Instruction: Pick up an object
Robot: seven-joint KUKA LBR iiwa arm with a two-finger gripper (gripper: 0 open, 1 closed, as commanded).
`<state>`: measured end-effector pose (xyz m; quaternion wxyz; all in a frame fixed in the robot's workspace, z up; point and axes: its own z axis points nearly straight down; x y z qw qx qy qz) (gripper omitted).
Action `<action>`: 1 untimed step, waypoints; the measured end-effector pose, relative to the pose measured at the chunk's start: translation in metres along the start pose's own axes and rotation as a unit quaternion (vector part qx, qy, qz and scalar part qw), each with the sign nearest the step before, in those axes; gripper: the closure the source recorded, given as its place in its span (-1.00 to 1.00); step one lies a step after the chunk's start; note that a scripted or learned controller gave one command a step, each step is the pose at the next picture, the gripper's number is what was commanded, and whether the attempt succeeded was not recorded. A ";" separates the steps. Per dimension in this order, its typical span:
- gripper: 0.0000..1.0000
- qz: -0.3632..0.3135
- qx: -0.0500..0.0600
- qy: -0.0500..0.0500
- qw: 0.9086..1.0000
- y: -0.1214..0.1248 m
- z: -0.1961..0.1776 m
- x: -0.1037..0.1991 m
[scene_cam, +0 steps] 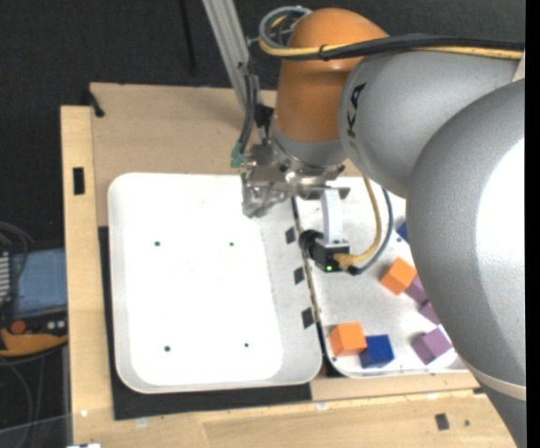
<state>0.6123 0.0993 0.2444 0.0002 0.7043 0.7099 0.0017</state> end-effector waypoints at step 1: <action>-1.00 0.002 0.001 -0.002 1.000 0.000 0.002 -0.004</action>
